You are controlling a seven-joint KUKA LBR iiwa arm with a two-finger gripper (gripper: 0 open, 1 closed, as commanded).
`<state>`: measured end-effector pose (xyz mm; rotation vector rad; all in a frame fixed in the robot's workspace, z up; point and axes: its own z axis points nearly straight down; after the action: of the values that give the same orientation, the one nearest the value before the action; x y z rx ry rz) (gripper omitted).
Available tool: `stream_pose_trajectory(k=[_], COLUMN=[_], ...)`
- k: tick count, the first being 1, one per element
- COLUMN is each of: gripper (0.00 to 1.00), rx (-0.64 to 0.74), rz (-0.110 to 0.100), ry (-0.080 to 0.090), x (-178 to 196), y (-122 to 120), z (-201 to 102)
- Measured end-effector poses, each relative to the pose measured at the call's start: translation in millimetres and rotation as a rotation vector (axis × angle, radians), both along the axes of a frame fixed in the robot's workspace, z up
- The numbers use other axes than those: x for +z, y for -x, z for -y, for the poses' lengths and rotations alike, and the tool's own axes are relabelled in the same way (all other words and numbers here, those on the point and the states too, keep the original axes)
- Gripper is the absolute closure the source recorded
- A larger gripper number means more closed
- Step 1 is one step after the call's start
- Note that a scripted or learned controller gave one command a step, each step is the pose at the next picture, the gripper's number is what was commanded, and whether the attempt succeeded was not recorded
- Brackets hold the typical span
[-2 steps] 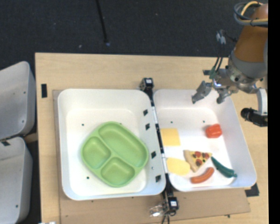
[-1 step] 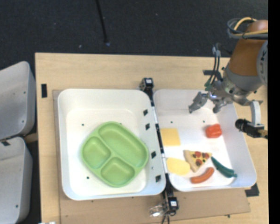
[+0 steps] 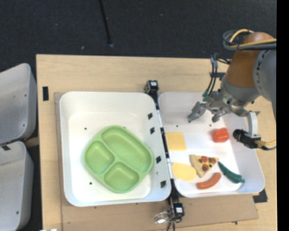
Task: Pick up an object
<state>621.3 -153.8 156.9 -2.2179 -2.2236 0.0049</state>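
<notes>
The gripper [image 3: 206, 113] is hovering spread and holding nothing over bare floor in the right bin [image 3: 183, 100], above the red block [image 3: 220, 135].

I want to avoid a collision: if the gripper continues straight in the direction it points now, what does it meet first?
The gripper points down toward the right bin. It would probably meet bare bin floor first, above the yellow square and left of the red block. Depth is hard to judge from this view.

Arm [image 3: 245, 66] low, jaws spread apart
</notes>
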Motion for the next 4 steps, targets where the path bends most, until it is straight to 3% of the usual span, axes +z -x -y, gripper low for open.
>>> stream_pose_trajectory(k=[1, 2, 4], gripper=[0.0, 1.0, 1.0], rx=[-0.004, -0.006, 0.001], rz=[0.001, 0.007, 0.009], ry=[0.001, 0.001, 0.0], x=[-52, -38, 68], y=[0, -1, -17], z=[1, 2, 3])
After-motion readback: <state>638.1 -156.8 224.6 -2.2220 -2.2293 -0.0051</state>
